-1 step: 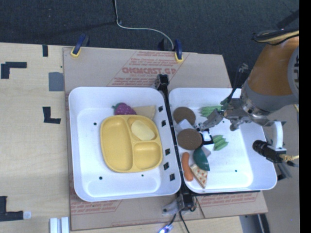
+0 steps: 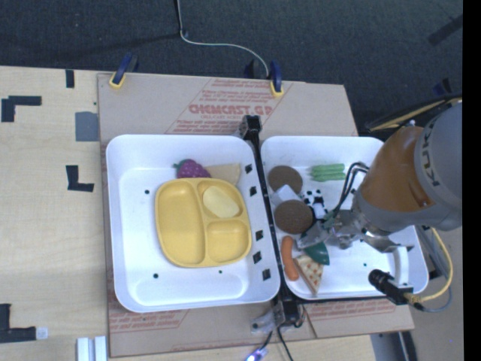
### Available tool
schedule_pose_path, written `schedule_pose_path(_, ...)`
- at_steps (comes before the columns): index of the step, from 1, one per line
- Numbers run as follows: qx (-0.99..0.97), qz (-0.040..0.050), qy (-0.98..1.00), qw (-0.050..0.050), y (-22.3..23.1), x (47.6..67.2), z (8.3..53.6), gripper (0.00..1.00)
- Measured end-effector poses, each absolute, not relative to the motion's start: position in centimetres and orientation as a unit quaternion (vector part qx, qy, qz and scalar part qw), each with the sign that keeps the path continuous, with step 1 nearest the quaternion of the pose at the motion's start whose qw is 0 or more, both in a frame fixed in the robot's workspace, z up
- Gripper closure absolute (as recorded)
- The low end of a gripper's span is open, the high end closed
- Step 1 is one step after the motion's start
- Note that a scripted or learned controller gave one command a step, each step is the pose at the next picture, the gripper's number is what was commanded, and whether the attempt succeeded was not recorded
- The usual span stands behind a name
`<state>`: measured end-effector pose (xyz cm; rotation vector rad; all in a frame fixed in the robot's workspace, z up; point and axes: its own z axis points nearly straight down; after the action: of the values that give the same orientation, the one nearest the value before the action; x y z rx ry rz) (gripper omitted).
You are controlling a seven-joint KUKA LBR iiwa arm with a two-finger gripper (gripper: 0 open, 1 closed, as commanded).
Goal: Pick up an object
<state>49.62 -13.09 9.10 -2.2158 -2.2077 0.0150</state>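
The tool (image 2: 322, 239) is lowered into the right bin (image 2: 391, 280), near its front edge, among crowded items. Its grip state cannot be told. Open room is left by the bin's right wall.

floor: dark grey carpet (image 2: 316, 21) | bench: pale wood (image 2: 45, 201) | mat: brown cardboard (image 2: 225, 107)

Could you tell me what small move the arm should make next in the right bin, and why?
Probably a short, straight descent. The gripper sits low in the right bin, over a dark green piece that lies beside the pizza slice and the sausage. I cannot see anything between its fingers, so nothing looks picked up yet.
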Motion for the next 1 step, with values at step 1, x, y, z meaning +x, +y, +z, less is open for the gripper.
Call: schedule_pose_path(1, -0.707, 0.001, -0.707, 0.003, -12.9, 50.02, 10.84, 1.0)
